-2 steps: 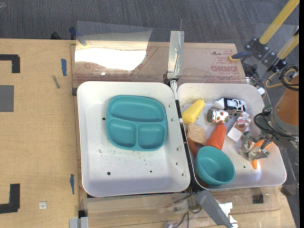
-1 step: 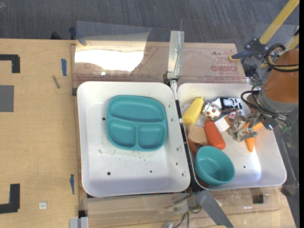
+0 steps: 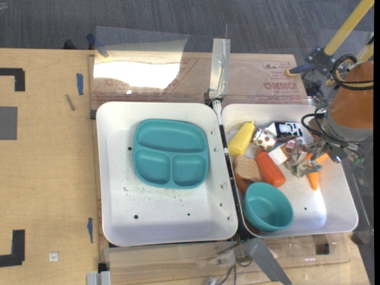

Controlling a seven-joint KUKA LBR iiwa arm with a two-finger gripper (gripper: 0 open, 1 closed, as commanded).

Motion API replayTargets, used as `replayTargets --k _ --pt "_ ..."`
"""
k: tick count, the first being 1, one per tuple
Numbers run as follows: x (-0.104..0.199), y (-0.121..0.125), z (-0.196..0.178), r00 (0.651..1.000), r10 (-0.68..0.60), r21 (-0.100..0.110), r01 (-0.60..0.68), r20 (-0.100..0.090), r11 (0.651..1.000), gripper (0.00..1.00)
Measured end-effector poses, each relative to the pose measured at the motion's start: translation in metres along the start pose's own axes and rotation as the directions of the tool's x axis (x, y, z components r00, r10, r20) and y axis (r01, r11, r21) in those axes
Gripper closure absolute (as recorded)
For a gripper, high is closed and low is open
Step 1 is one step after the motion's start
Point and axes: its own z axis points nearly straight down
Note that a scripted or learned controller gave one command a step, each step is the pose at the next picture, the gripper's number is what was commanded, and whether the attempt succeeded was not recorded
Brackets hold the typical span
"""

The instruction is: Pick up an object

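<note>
Gripper (image 3: 306, 159) is down at about three o'clock in the right bin (image 3: 341, 215), buried in the clutter, and whether it is parted or closed, or has hold of anything, I cannot tell from this angle. Nothing shows as lifted, so I'd judge the pick not yet made. Candidates are plenty: a small orange carrot (image 3: 313, 180) just below the tool, an orange cylinder (image 3: 270, 168) toward nine o'clock of it, a yellow bottle (image 3: 241, 139) up at eleven o'clock of the bin, a brown block (image 3: 247, 170) beside the cylinder, and a teal bowl (image 3: 269, 206) at seven o'clock. Over in the left bin (image 3: 113, 177), a teal divided plate (image 3: 171, 153) sits near centre, well apart from the action. Left to do, as I read it: secure one item and raise it clear.
</note>
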Motion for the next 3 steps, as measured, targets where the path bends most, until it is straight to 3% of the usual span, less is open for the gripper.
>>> replayTargets --k 1,2,3 --pt "-0.07 0.086 0.001 0.957 0.289 0.002 -0.289 -0.001 0.957 0.0" --pt "-0.072 0.085 -0.012 0.957 0.29 0.004 -0.29 0.009 0.957 1.0" --pt "-0.14 0.091 -0.135 0.936 0.352 0.004 -0.352 0.011 0.936 1.0"
